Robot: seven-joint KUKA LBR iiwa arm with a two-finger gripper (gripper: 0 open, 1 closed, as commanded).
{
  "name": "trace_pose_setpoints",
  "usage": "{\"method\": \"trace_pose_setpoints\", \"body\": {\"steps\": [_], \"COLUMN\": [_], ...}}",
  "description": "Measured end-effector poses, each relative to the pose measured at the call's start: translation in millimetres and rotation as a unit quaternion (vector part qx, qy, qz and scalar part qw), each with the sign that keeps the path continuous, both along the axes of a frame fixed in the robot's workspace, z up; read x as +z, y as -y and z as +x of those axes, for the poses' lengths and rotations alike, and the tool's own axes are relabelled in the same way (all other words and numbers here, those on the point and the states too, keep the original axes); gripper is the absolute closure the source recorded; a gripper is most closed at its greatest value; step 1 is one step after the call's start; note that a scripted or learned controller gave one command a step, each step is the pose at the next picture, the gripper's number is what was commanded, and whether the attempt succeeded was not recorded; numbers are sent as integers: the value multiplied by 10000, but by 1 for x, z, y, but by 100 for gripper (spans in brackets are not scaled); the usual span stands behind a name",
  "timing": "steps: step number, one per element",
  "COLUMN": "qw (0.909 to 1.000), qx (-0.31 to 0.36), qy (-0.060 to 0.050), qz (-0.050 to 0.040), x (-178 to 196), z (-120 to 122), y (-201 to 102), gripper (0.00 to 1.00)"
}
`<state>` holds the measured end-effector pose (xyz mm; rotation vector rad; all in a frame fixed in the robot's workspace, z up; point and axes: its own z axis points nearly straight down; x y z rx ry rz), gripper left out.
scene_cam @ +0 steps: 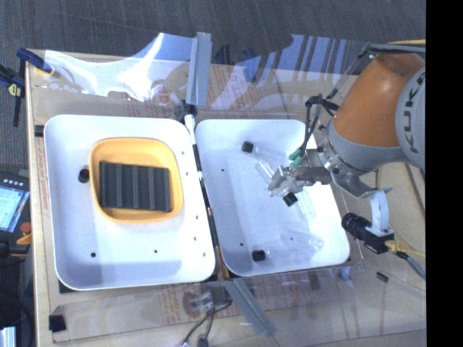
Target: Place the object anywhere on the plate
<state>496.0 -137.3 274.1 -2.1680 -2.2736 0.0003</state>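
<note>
Heads up, the thing you're after looks like a clear plastic object (265, 170), maybe a little bottle or tube, lying in the right bin (239, 237) just left of the gripper (283, 186). There's another clear piece (302, 238) below the jaws, closer to the near rim, and honestly you can't be sure which one is the real target or whether they're separate items at all.

Jaws: you can't tell how wide they stand. The fingertips blur into the clear plastic and a small black part under them, so don't assume anything is between them.

What could bite you from here, as I'd guess it:
- Clear, smooth plastic probably slips or rolls off when the fingers close, especially if they come down off-centre.
- A nudge instead of a grasp could shove it toward the bin wall, where the fingers have no room.
- The plate (137, 183) sits well away to the left of the jaws, in the other bin, so a weak pinch has a long carry over both rims to drop it.

Hard to read: the plate's dark ribbed middle could be an insert or something lying on it. The small black dots in both bins are too tiny to name.
</note>
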Motion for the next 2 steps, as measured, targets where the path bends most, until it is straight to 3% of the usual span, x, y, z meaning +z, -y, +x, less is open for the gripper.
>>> {"method": "trace_pose_setpoints", "body": {"steps": [1,2], "qw": [9924,9901], "qx": [1229,1405], "qy": [-7,-26], "qz": [0,4], "x": [-37,-67], "z": [49,81], "y": [5,-44], "gripper": [100,100]}}
